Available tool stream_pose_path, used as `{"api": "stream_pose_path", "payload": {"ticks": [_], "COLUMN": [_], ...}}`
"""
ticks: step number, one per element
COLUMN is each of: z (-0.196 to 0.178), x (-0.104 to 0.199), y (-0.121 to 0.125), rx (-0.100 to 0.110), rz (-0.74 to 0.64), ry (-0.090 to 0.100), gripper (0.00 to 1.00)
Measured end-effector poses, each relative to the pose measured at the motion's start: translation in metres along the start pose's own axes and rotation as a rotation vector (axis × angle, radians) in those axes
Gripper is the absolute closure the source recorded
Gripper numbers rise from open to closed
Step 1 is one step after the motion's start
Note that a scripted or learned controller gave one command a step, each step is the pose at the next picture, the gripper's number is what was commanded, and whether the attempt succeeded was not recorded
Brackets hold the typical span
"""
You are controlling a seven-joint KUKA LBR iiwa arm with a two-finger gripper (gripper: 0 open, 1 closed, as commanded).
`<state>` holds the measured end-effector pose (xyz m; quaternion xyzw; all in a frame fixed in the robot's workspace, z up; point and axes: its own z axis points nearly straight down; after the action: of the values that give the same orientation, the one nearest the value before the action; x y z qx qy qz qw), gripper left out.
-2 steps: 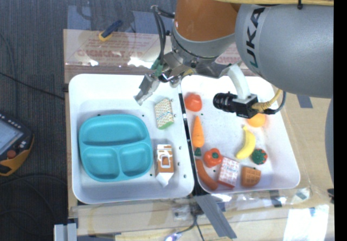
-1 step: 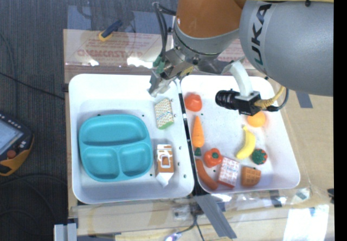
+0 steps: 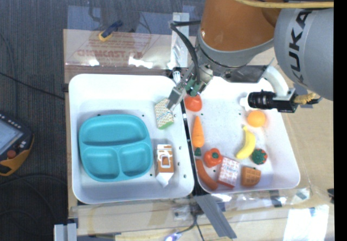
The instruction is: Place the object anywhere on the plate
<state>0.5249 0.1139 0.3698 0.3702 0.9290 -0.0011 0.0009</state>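
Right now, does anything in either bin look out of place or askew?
A small carton lies tipped on its side in the left bin, beside the teal plate, not on it. A sponge-like piece sits tilted at the gripper.

The gripper (image 3: 172,100) is low over the left bin (image 3: 97,85), and its fingers touch a small green-and-white sponge-like block (image 3: 164,114). I cannot tell if it holds the block. The teal divided plate (image 3: 114,147) lies beside, a small carton (image 3: 165,163) at its right.
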Motion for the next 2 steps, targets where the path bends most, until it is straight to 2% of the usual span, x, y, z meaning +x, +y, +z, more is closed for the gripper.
{"api": "stream_pose_path", "payload": {"ticks": [1,2], "z": [0.060,-0.038], "x": [0.068,0.048], "y": [0.012,0.025], "rx": [0.000,-0.001], "rz": [-0.096,-0.287], "ry": [0.004,0.000], "gripper": [1.00,1.00]}}
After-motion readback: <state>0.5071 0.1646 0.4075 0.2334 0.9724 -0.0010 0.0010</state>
